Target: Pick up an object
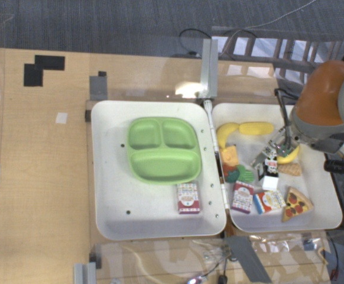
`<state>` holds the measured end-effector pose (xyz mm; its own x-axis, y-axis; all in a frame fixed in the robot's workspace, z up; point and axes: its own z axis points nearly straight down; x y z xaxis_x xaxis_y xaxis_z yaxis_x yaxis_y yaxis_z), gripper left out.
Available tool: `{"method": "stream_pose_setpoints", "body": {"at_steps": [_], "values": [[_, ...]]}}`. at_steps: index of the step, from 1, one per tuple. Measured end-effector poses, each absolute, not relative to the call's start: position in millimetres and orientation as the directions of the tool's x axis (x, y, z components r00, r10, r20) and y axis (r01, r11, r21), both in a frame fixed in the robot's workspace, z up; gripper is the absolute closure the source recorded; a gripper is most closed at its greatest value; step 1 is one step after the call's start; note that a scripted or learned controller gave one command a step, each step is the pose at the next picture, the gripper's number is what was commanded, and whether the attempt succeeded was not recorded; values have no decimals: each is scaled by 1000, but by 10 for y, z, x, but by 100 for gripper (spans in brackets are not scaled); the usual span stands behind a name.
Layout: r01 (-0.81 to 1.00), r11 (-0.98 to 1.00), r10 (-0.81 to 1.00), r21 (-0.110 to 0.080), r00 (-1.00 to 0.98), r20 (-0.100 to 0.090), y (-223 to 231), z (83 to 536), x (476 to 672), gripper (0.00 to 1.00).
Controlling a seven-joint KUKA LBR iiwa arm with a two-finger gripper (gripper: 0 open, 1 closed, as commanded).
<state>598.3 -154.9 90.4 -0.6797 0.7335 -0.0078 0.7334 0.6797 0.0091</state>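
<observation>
My gripper (269, 160) is lowered into the right bin (331, 218), among the toy food in its middle. Just right of it lies a yellow banana piece (289, 155), with a tan wedge (291, 170) below that. A small white block (271, 182) sits directly beneath the gripper's tip. To the left are an orange cube (229, 156) and a green toy (240, 174). Two more yellow pieces (226, 132) (256, 128) lie at the bin's far side. The arm's wrist hides part of the bin's right side.
Near the right bin's front lie a red carton (242, 196), a red-and-white box (270, 201) and a pizza slice (295, 204). The left bin (107, 158) holds a green divided plate (163, 148) and a small patterned carton (188, 197). A metal divider (214, 152) separates the bins.
</observation>
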Motion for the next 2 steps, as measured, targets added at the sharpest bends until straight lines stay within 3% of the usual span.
{"method": "stream_pose_setpoints", "body": {"at_steps": [1, 2], "values": [[736, 677, 736, 14, -677, -8, -1539, 999, 6004, 100], [761, 649, 761, 17, -649, -16, -1591, 910, 5748, 100]]}}
